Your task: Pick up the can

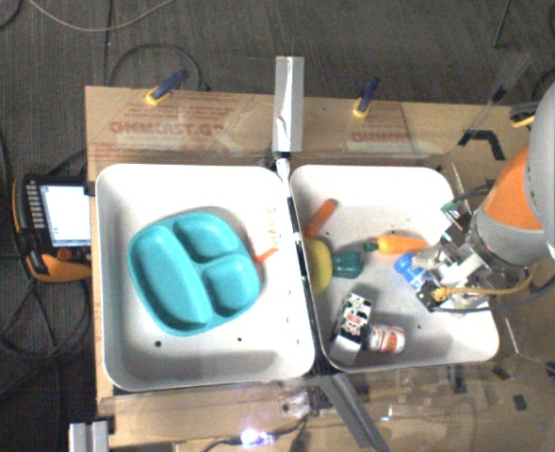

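1. At the far left a handheld pendant (56, 224) with a lit screen sits off the edge of the counter (202, 125), presumably parked clear of the arm's reach.
2. The left bin (117, 347) carries a turquoise divided plate (194, 269), lying flat near its middle and well away from the work.
3. A small orange piece (265, 252) lies just beside the plate's right edge, near the wall between the bins.
4. In the right bin (475, 342), an orange carrot-like toy (320, 217) lies near the dividing wall, with a yellow fruit (318, 262) below it touching a dark green piece (347, 263).
5. The can (385, 339) lies on its side near the bin's front wall, its left end beside a black-and-white carton (353, 320). That neighbour may crowd one side of a grasp.
6. A second orange carrot (398, 245) and a blue object (406, 268) lie just beside the hand (439, 276).
7. The hand sits low at the bin's right, above and to the right of the can and apart from it; whether its fingers are spread or closed I cannot tell. Nothing is seen between them, so I judge the pick not yet made.
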Controlling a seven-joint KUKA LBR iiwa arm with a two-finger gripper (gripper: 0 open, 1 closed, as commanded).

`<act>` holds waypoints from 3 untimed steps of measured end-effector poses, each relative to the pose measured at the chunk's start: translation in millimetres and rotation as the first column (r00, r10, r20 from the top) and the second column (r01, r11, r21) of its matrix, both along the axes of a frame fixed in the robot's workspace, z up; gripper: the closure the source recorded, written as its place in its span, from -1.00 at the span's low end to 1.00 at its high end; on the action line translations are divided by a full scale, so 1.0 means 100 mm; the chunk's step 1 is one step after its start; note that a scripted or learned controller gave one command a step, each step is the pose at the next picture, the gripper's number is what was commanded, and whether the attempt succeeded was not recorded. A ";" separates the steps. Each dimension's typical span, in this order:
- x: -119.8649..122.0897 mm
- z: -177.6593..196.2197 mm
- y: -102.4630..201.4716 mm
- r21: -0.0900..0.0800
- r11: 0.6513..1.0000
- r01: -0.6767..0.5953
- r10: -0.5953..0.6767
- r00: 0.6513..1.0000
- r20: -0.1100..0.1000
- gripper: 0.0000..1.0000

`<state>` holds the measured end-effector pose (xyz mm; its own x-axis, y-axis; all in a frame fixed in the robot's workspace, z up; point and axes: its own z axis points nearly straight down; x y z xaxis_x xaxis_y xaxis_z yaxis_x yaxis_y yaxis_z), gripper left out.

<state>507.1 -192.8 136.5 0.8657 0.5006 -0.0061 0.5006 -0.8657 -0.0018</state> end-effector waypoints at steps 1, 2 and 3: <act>0.71 -0.01 0.54 -0.001 0.996 0.087 -0.087 0.996 0.000 -1.00; 1.39 -0.48 0.02 -0.005 0.966 0.257 -0.257 0.966 0.012 -1.00; 1.38 -0.39 0.03 -0.009 0.968 0.253 -0.253 0.968 0.005 1.00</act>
